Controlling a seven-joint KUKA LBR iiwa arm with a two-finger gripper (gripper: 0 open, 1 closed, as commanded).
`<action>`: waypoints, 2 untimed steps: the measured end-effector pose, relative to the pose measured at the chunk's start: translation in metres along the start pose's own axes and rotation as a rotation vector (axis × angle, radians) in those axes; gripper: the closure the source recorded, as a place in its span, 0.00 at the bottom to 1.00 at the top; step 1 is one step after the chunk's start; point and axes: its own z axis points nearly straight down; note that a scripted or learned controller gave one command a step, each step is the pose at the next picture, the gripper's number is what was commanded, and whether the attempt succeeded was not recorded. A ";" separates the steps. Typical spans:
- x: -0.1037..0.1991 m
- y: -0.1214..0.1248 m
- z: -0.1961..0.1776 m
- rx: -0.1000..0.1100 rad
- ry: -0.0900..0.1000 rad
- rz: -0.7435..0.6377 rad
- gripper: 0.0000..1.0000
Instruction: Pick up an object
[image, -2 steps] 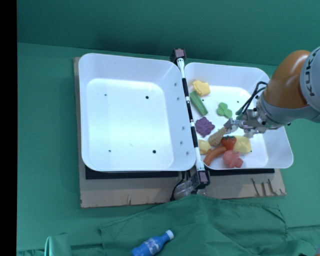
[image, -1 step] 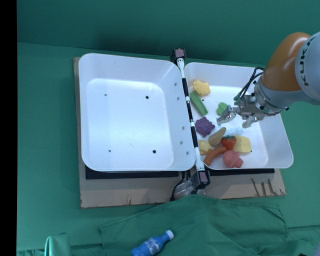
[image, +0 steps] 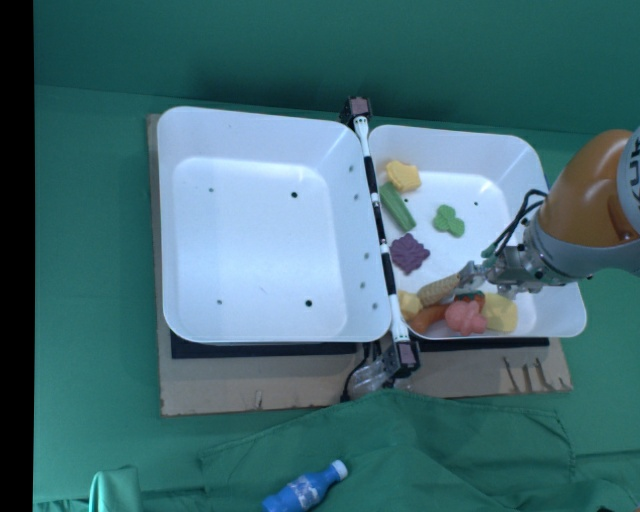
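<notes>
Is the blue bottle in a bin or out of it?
Out. The blue bottle lies on its side on the green cloth in front of both bins.

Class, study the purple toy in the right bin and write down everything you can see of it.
The purple toy is a small, flat, lumpy piece shaped like a bunch of grapes, dull dark purple and plastic-looking. It lies flat on the floor of the right bin, close to the divider between the bins. It lies alone, touching nothing else: a green stick-shaped toy is just above it in the view, a corn cob below to its right. The gripper is near the cob, away from it.
</notes>
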 end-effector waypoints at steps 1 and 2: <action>0.051 -0.003 0.000 -0.001 -0.004 -0.003 0.00; 0.049 -0.001 -0.012 -0.007 -0.003 0.001 1.00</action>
